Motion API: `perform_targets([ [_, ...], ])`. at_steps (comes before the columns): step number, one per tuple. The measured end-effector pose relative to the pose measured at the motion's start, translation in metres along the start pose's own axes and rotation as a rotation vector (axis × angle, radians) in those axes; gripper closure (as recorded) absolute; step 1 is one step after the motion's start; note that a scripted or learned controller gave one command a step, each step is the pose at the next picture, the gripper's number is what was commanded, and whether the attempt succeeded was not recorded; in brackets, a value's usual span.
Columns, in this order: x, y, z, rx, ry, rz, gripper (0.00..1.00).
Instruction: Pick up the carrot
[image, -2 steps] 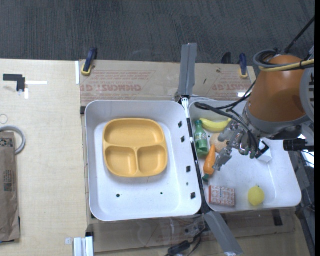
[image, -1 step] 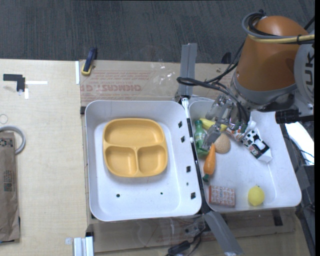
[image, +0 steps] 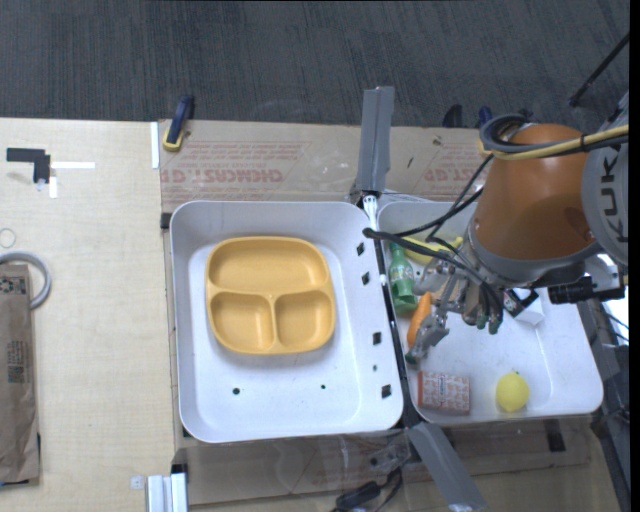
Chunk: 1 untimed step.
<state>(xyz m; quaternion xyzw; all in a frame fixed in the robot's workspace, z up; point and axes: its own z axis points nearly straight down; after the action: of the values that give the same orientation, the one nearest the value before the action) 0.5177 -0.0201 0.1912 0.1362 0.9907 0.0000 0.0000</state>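
The carrot (image: 420, 312) is a small orange piece lying at the left side of the right bin (image: 570, 400), close to the wall between the bins. My gripper (image: 430, 332) hangs down from the orange-banded wrist (image: 530, 200), directly at the carrot and partly covering its lower end. The carrot's top end shows just above the gripper. From this angle I cannot make out whether the carrot sits inside the gripper or beside it.
A green object (image: 401, 280) lies just above the carrot. A yellow lemon (image: 512, 392) and a small reddish patterned block (image: 443, 392) rest near the right bin's front. The left bin (image: 190, 330) holds a yellow divided plate (image: 270, 295).
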Motion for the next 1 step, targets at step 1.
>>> perform_targets([
  [1,-0.0507,-0.0674,0.0275,0.000,-0.003,-0.098,0.00],
])
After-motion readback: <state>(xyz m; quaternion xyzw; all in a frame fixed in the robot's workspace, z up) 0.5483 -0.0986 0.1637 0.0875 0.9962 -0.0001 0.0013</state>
